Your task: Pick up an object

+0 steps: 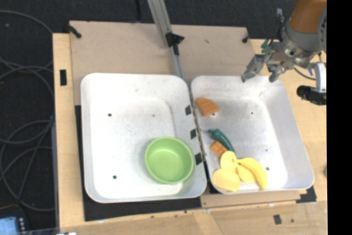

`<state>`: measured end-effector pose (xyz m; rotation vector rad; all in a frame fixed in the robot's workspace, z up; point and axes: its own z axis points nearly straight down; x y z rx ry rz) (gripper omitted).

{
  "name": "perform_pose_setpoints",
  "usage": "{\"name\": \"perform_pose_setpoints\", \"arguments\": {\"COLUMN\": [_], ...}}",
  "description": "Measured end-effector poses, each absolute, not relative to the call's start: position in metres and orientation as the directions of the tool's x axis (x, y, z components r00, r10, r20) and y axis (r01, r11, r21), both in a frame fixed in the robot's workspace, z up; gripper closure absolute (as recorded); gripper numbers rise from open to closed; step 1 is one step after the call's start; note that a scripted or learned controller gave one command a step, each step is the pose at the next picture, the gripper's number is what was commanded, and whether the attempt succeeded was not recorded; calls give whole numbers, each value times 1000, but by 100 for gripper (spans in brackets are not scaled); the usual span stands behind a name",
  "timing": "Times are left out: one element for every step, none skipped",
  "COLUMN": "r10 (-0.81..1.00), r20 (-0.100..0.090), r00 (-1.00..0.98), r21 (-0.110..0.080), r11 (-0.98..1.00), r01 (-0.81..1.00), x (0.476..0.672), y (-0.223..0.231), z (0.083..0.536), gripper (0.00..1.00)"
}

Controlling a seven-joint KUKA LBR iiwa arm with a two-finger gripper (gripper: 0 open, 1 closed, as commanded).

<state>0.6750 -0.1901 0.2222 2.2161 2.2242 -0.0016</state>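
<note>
Wooden tan counter (126,47) carries two shallow white plastic bins side by side: left bin (110,102) and right bin (286,135). Grey arm with orange band (308,8) reaches in from the right, up high over the right bin's far corner. Round lime-green plastic bowl (169,159) sits in the left bin near its front right corner. Right bin, along its left wall: yellow banana-like toy cluster (242,171) at the front, orange wedge-shaped piece (207,107) further back, dark green stem-shaped piece (222,139) between them, small orange block (218,147) just beside it. Pincer (260,71) spread open, fingers apart, nothing between them, well apart from every object. Step looks like approach, pre-grasp. Next move calls for picking a target, probably in the right bin, travelling over it, descending, closing.
</note>
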Motion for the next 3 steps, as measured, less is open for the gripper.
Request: {"name": "perform_pose_setpoints", "arguments": {"r10": [1000, 1000, 1000], "r20": [-3, -2, -2], "r00": [-4, -5, -8], "r21": [0, -3, -4], "r11": [4, 5, 8], "r01": [1000, 1000, 1000], "x": [675, 681, 677], "y": [-191, -185, -180], "z": [222, 175, 114], "gripper": [0, 0, 0]}}
